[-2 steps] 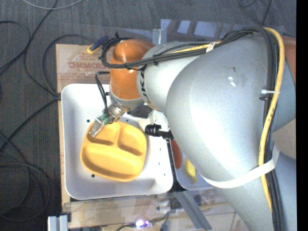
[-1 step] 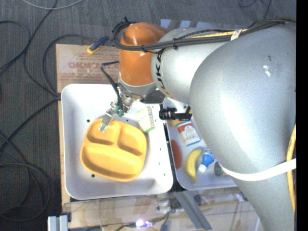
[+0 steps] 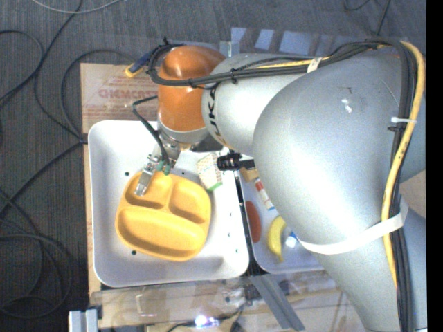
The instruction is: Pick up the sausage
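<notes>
The sausage [image 3: 254,221], a reddish-brown oval, lies in the right bin [image 3: 257,260] just past the divider, partly under the arm. My gripper [image 3: 147,180] reaches down into the left bin [image 3: 104,185] and sits at the far-left corner of a yellow divided plate [image 3: 166,216]. Nothing shows between its fingertips, and they touch or hover right at the plate's rim. The gripper is well left of the sausage, in the other bin.
A yellow banana-like piece [image 3: 276,238] and a thin tube with red marks [image 3: 264,196] lie beside the sausage in the right bin. A small card-like item [image 3: 209,171] sits by the plate's far right corner. The arm's grey body covers most of the right bin.
</notes>
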